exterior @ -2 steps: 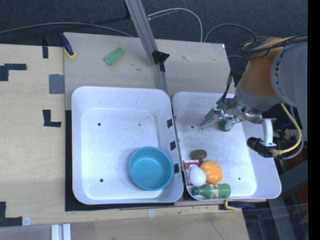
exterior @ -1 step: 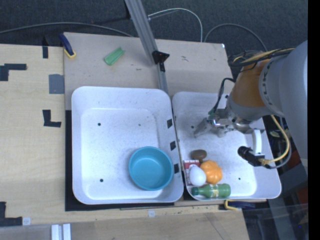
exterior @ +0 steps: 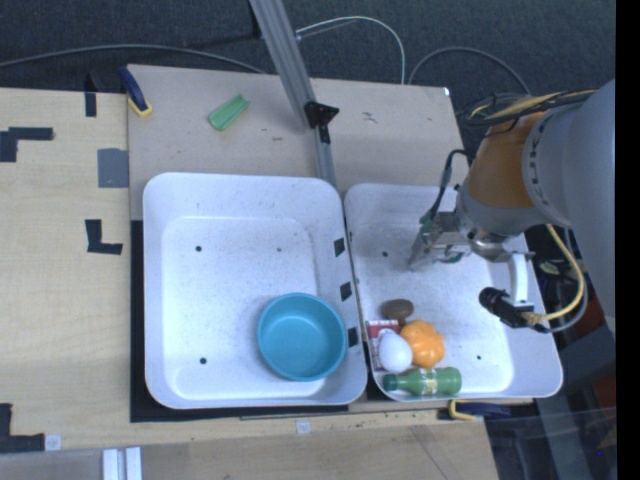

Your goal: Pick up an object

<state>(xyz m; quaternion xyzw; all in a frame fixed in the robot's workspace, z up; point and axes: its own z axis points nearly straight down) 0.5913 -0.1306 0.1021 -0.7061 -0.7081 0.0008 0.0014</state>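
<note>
Orange (exterior: 424, 342) is my pick here, sitting in the right bin (exterior: 530, 368) near its front wall, packed in with the others. Taking the orange as my landmark: a white egg (exterior: 394, 351) touches it on the left, a small red-and-white carton (exterior: 380, 328) peeks out just behind that egg, a brown lump (exterior: 397, 309) lies just behind the orange, and a green bottle (exterior: 424, 380) lies on its side right in front, against the bin wall. Tight cluster.

The gripper (exterior: 428, 253) hangs well behind the orange, over bare bin floor. From this slant I cannot tell how wide it stands, and I see nothing in it.

How will it handle? I judge the orange light, round and fairly firm, likely a plastic toy, so smooth and apt to roll or squirt out of a pinch. I'd take it across its widest middle, coming straight down. Trouble is the room: egg on one side, bottle in front. The right side of the orange looks free, so one finger goes there and the other has to slip between orange and egg. A nudge could scatter the lot.

Far left of the orange, a blue bowl (exterior: 300, 335) sits in the left bin (exterior: 170, 218), out of my way.
</note>
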